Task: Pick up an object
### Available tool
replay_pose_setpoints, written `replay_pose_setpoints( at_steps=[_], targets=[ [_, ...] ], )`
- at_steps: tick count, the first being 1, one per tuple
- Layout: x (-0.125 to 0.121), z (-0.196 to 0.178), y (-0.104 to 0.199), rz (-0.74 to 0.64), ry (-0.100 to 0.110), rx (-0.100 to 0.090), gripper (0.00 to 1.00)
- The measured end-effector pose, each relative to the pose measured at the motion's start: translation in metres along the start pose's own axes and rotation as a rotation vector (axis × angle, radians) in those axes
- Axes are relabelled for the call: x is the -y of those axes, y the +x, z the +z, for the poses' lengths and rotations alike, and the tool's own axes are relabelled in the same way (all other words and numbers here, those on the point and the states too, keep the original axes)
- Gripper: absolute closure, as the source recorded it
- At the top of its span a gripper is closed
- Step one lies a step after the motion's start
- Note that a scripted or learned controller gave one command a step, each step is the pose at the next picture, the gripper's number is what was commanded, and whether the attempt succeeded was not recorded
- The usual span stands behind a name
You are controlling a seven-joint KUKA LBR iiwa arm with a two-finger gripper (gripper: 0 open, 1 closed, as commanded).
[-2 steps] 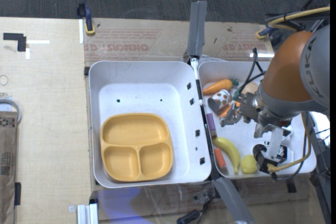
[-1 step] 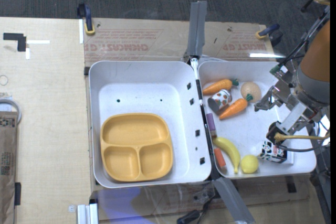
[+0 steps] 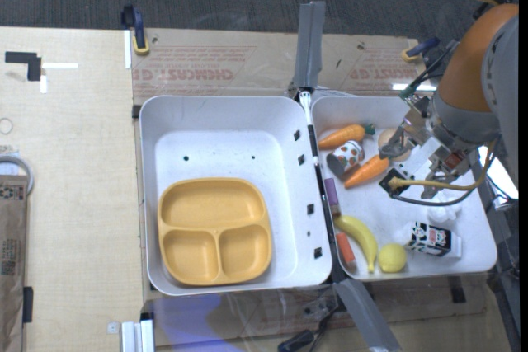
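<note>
My gripper (image 3: 391,167) hangs low over the right bin (image 3: 478,255), in its upper middle, with the fingers spread open. The right end of an orange carrot (image 3: 365,171) lies just left of the gap between them; I see nothing gripped. A second carrot (image 3: 341,135) lies further up and left, with a small white and red cup (image 3: 349,152) between the two. A banana (image 3: 361,237), a lemon (image 3: 393,258) and a black-and-white milk carton (image 3: 431,238) lie near the bin's front.
The left bin (image 3: 165,115) holds a yellow divided tray (image 3: 214,230). A red item (image 3: 345,251) and a purple strip (image 3: 332,195) lie along the right bin's left wall. The grey divider post (image 3: 309,45) stands behind the bins.
</note>
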State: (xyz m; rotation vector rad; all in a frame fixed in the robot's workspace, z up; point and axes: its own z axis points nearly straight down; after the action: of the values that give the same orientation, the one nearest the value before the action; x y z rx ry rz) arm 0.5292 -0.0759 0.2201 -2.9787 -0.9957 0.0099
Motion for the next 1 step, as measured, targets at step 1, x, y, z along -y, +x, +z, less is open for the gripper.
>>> replay_pose_setpoints(
  at_steps=[1],
  targets=[
    [-0.0483, 0.0586, -0.0459, -0.179, 0.002, -0.001, 0.00]
  ],
)
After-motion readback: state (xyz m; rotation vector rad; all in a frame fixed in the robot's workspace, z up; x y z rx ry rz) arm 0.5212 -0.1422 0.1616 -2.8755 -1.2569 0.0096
